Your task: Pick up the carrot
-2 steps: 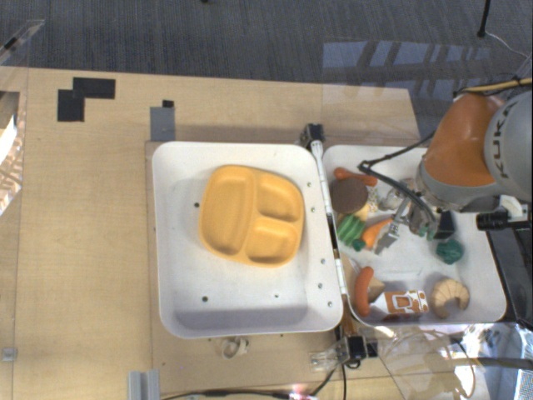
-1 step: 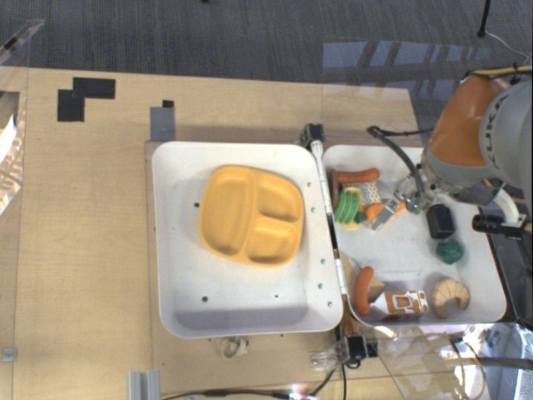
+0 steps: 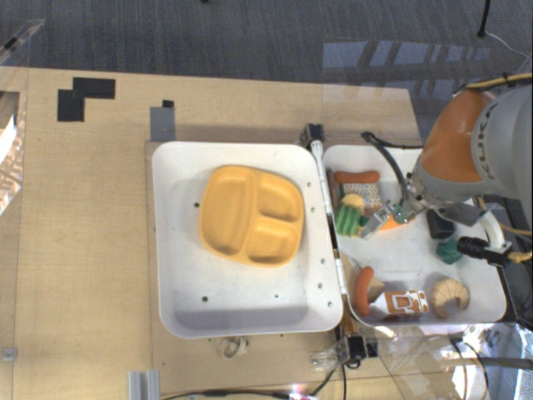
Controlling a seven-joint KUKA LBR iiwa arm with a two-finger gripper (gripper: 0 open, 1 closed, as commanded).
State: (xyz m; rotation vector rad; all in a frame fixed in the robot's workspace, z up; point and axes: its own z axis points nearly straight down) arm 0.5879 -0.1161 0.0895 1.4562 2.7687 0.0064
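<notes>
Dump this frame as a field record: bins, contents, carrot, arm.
left bin: yellow divided plate
right bin: sausage, green toy, carrot, second sausage, small carton, croissant
carrot: on the bin floor
gripper: low at the carrot's end; grasp cannot be told

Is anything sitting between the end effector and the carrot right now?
Nothing visible. The end effector is right at the carrot in the right bin; a green toy lies just beside the carrot, on its far side from the arm.
</notes>
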